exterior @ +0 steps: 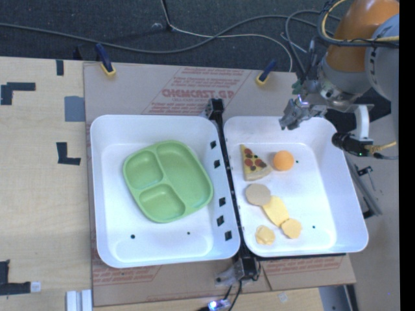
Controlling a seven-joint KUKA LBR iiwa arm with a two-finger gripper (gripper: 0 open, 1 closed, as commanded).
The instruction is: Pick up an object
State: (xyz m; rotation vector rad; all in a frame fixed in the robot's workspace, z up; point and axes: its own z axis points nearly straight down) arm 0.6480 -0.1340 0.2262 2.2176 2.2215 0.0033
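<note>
My gripper (pixel 293 117) hangs over the far edge of the right bin (pixel 337 193), above and to the right of the food pieces. In that bin lie a pizza slice (pixel 253 162), an orange ball (pixel 283 161), a tan round piece (pixel 258 194) and yellow pieces (pixel 277 210), (pixel 291 228), (pixel 264 235). Nothing shows between the fingers. The orange ball is the nearest piece to the gripper, a little below it in the view.
The left bin (pixel 110 238) holds a green divided plate (pixel 167 180). A black divider (pixel 222 173) runs between the bins. Cables cross the dark floor behind the bench. Yellow clamps (pixel 107 69), (pixel 262 77) pin the cardboard's far edge.
</note>
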